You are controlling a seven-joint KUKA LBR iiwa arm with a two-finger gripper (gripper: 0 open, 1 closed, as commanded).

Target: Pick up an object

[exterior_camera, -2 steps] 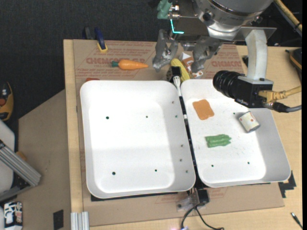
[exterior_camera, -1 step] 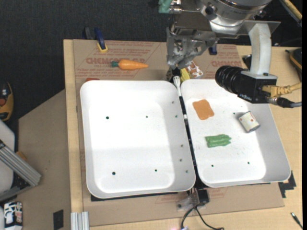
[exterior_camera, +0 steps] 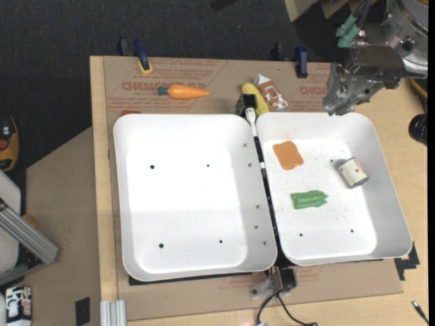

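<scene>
The tool (exterior_camera: 338, 105) hovers at the far rim of the right bin (exterior_camera: 387, 182); whether it is released or clenched cannot be told. Below it lie a small white cylinder (exterior_camera: 352, 172) (nearest), an orange block (exterior_camera: 287, 155) and a green piece (exterior_camera: 309, 200), all untouched.

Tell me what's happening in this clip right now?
A robot arm reaches in from the right, and its gripper hangs above the far edge of the right bin with nothing visibly in it. That bin holds an orange flat piece, a green piece and a small white cylinder, all lying untouched. A toy carrot lies on the board beyond the left bin. No pick has happened yet.
</scene>
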